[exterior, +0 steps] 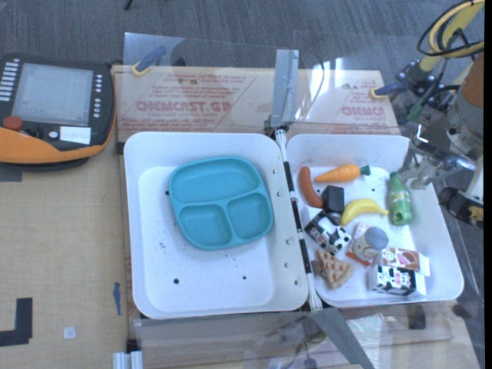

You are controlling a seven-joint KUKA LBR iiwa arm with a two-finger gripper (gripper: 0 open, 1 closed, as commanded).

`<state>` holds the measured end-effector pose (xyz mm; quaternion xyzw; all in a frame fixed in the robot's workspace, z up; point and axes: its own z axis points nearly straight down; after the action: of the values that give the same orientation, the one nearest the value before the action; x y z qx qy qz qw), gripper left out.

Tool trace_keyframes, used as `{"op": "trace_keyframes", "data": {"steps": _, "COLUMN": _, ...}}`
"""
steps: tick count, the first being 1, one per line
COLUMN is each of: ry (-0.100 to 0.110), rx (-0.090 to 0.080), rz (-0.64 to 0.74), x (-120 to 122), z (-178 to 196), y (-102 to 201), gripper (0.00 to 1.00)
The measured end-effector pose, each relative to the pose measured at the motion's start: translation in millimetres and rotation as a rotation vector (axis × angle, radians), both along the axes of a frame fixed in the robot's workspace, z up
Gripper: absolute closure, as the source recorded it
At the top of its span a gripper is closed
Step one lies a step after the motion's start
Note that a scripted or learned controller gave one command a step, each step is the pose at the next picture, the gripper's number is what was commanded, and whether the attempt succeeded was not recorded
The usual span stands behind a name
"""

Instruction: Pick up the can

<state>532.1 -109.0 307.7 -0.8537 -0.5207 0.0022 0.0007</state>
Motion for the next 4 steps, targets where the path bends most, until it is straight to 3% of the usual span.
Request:
{"op": "trace_keyframes", "data": {"steps": 1, "ry": 0.004, "rx": 0.002, "rz": 0.065, "x": -54, "z": -58, "y": 35, "gripper": 1.00}}
{"op": "trace_keyframes", "data": {"steps": 2, "ry": 0.000, "rx": 0.001, "rz": 0.122, "x": -19, "z": -16, "y": -1, "gripper": 1.00}}
{"op": "trace_keyframes", "data": {"steps": 3, "ry": 0.004, "rx": 0.002, "rz": 0.098, "x": -48, "z": -64, "y": 47, "gripper": 1.00}}
{"op": "trace_keyframes", "data": {"steps": 4, "ry": 0.008, "rx": 0.002, "rz": 0.095, "x": -48, "z": -57, "y": 46, "gripper": 1.00}}
